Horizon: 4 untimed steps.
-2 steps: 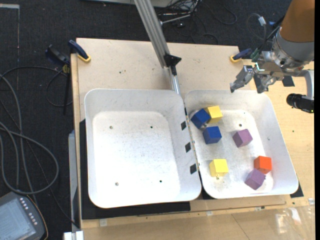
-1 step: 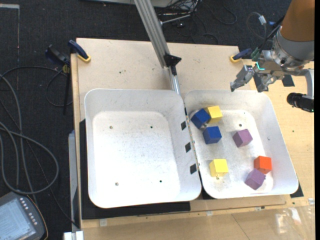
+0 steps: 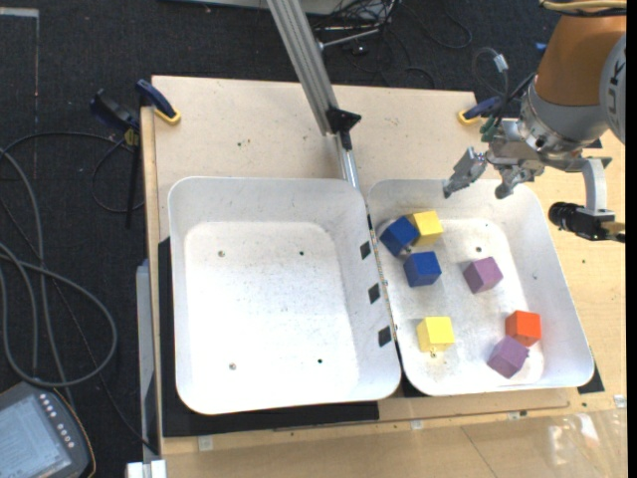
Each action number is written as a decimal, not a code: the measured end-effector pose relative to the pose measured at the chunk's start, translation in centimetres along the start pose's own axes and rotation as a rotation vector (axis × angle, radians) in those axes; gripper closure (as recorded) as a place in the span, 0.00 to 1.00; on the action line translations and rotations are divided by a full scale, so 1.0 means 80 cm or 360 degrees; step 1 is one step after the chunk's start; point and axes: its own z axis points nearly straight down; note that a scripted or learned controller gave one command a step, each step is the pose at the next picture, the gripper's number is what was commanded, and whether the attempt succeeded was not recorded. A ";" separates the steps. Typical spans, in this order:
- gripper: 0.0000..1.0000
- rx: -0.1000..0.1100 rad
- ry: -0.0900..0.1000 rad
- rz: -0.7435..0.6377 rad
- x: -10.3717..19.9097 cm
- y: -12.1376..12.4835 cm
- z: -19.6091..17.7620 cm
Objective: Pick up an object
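Note:
My gripper (image 3: pixel 485 179) hangs above the far edge of the right bin (image 3: pixel 557 267), open, with nothing between its fingers. Several small cubes lie in that bin. Two blue cubes (image 3: pixel 399 235) (image 3: pixel 422 268) sit near its left wall, with a yellow cube (image 3: pixel 428 225) touching the upper blue one. A purple cube (image 3: pixel 483 274) lies mid-bin. Nearer the front are another yellow cube (image 3: pixel 435 334), an orange cube (image 3: pixel 524 326) and a second purple cube (image 3: pixel 509 357). The gripper is up and to the right of the blue and yellow cluster.
The left bin (image 3: pixel 189 267) sits beside the right one on the wooden bench (image 3: pixel 249 127). A slanted metal pole (image 3: pixel 304 53) ends at the bins' shared far corner. Clamps (image 3: pixel 157 101) (image 3: pixel 476 112) grip the bench's back edge. Cables cover the floor at left.

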 end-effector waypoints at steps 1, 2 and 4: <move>0.00 0.0000 0.0000 0.0005 -0.003 0.007 0.057; 0.00 -0.0001 0.0000 0.0005 0.002 0.002 0.113; 1.00 -0.0019 -0.0003 0.0001 0.011 0.006 0.037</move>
